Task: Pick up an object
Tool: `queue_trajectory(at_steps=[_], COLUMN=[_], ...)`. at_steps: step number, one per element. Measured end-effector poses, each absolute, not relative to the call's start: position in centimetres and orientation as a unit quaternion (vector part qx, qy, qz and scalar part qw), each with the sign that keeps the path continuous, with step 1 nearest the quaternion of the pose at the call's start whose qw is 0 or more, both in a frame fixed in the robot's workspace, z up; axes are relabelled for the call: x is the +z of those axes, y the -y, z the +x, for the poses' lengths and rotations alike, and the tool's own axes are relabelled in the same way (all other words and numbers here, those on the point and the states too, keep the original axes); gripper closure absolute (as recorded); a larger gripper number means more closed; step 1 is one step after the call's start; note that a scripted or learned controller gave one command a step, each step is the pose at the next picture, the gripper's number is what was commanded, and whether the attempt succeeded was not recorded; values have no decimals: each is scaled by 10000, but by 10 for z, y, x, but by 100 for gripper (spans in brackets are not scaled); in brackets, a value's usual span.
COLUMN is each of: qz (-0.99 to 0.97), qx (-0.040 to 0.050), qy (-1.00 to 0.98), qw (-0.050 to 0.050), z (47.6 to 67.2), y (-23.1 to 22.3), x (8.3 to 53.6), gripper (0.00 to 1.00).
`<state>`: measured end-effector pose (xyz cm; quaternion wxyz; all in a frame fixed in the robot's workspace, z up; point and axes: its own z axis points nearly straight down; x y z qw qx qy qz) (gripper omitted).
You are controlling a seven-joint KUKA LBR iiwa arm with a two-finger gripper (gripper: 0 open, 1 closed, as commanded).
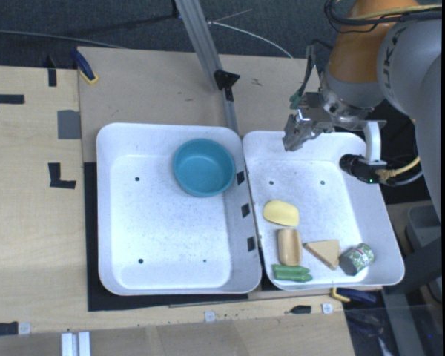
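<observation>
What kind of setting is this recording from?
Probably a robotics lab bench for pick-up trials: two shallow white bins side by side on a taped board, toy food such as a yellow lemon, and a KUKA arm's claw above.

My bins (pixel 119 199) white, speckled. Bowl (pixel 203 167) blue. Near it: yellow lump (pixel 281 213), tan cylinder (pixel 288 246), green pod (pixel 292 274).

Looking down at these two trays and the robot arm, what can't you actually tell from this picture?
- The claw over the right white bin: too small and dark to read.
- The small crumpled shiny object in the near right corner: too small and blurred to identify.
- The green flat piece: partly tucked under the tan cylinder.
- The round blue bowl in the left white bin: its contents aren't clear from this angle.
</observation>
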<state>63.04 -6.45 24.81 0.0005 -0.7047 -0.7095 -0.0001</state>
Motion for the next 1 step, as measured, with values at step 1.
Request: queue_trajectory(at_steps=[1], qz=[-7049], qx=[2], qy=[7093], qw=[8], z=[645], y=[14], x=[240], gripper=[100])
